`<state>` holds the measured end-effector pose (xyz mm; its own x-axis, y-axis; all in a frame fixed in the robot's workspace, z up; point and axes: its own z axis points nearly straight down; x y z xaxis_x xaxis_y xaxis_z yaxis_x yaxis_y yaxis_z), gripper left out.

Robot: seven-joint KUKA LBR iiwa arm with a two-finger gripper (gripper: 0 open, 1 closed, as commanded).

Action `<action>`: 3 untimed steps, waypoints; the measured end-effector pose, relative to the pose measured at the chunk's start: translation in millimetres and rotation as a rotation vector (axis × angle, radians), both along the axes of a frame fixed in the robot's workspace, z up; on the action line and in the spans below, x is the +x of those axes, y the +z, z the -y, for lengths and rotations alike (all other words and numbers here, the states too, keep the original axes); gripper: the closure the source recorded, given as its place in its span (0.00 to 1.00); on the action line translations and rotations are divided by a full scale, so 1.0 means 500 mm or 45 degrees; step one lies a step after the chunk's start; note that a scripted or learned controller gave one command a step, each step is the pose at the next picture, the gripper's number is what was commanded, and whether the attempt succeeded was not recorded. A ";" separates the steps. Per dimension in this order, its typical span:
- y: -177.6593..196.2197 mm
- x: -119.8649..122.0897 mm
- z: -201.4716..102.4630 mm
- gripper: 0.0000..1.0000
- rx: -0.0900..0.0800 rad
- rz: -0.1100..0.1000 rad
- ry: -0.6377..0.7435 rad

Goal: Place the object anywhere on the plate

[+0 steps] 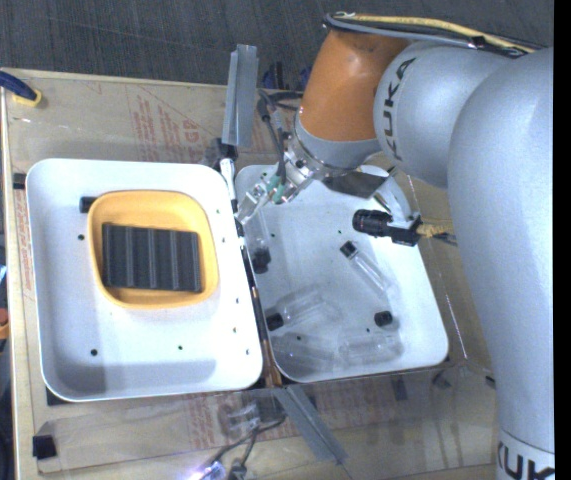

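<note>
Bench with two white bins (65, 358) | arm bent over right bin, gripper (265, 200) grip state unclear | yellow plate (152, 253) with dark ribbed centre, left bin

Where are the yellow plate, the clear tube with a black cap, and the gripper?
yellow plate (151, 208): camera view, its upper rim.
clear tube (368, 268): camera view, mid-body.
gripper (257, 206): camera view, between its fingertips.

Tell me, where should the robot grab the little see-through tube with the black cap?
Probably around the middle of the clear tube, coming straight down from above. It lies flat and slanted on the right bin's floor, long and thin, so squeezing across its narrow width looks easiest, with open floor on both sides.
</note>
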<state>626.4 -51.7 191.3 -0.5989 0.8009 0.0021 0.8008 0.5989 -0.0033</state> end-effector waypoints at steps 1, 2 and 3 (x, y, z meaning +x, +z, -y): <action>0.000 0.000 0.001 0.00 0.000 0.000 -0.001; -0.001 -0.041 -0.164 0.00 -0.001 -0.002 -0.182; -0.001 -0.094 -0.251 0.00 -0.002 -0.001 -0.213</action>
